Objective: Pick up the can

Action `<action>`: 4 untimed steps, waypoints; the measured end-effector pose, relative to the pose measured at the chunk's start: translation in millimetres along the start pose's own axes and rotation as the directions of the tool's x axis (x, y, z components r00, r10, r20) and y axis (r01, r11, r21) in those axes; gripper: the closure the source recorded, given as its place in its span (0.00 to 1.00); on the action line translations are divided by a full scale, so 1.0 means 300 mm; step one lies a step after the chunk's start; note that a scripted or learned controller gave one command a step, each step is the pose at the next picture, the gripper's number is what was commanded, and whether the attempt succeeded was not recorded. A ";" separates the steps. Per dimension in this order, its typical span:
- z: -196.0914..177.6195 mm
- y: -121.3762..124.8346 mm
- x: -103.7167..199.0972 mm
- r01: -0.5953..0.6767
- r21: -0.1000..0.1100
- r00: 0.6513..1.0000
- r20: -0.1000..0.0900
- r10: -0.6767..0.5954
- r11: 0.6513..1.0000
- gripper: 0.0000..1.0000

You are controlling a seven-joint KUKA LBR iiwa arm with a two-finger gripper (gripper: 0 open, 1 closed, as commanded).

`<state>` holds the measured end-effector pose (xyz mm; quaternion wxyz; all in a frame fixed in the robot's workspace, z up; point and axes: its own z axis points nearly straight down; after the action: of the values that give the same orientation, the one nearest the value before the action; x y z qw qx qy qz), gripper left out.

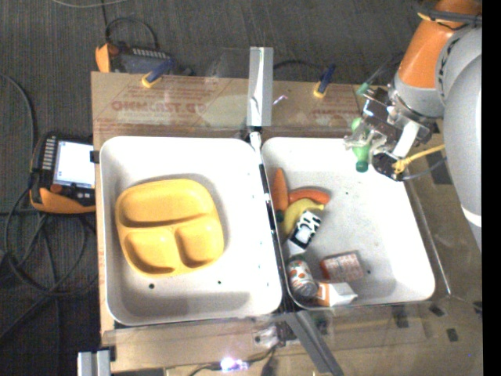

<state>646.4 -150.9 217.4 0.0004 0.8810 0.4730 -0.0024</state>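
- The can (300, 279) lies on its side in the right bin (391, 210), in that bin's near-left corner, against the left wall.
- Its long axis runs slantwise, one end toward the bin's near edge, the other toward the banana (296, 212) farther in.
- A small red-and-white box (337, 294) touches the can's right side; a brown packet (342, 266) sits just beyond that box.
- A black-and-white item (306, 228) rests between can and banana; a carrot (279, 188) lies along the left wall past them.
- The claw (362, 146) hangs over the bin's far-right part, well apart from the can; whether it is released or clenched cannot be told.
- The left bin (117, 288) holds a yellow divided tray (171, 224).
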 end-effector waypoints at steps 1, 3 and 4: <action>0.106 -0.290 0.082 0.198 0.003 0.980 -0.003 -0.198 0.980 1.00; 0.115 -0.304 0.123 0.632 -0.001 0.775 -0.003 -0.632 0.775 1.00; 0.031 -0.519 0.302 0.695 -0.001 0.719 -0.003 -0.695 0.719 1.00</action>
<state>566.8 10.5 207.8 -0.0014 0.6397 0.7686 -0.0011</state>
